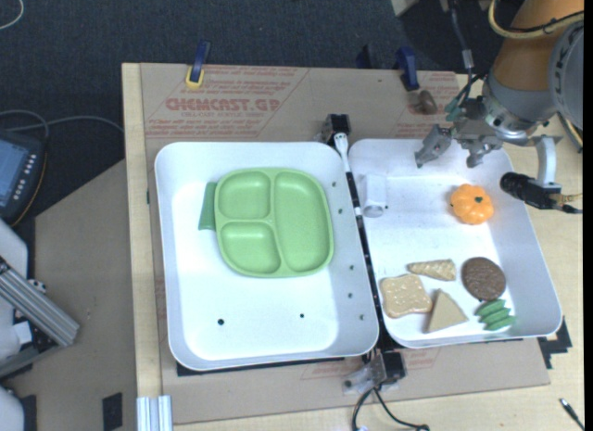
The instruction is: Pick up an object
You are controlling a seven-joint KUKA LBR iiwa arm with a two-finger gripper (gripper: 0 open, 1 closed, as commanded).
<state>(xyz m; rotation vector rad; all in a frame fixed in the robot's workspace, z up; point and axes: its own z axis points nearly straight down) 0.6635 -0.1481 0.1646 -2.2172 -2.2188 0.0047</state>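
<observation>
"CHEMCAST G.P." on brown board (232, 95)

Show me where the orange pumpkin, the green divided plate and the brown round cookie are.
orange pumpkin (472, 205), camera view, middle of its body.
green divided plate (275, 221), camera view, ridge between its compartments.
brown round cookie (484, 278), camera view, centre of its top face.

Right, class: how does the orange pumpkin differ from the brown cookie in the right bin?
The pumpkin is orange and rounded, standing up off the floor; the cookie is brown and lies flat. The pumpkin sits alone in the right bin, nearer the gripper; the cookie lies beside the bread pieces and green pod. Both are toy foods in one bin.
</observation>
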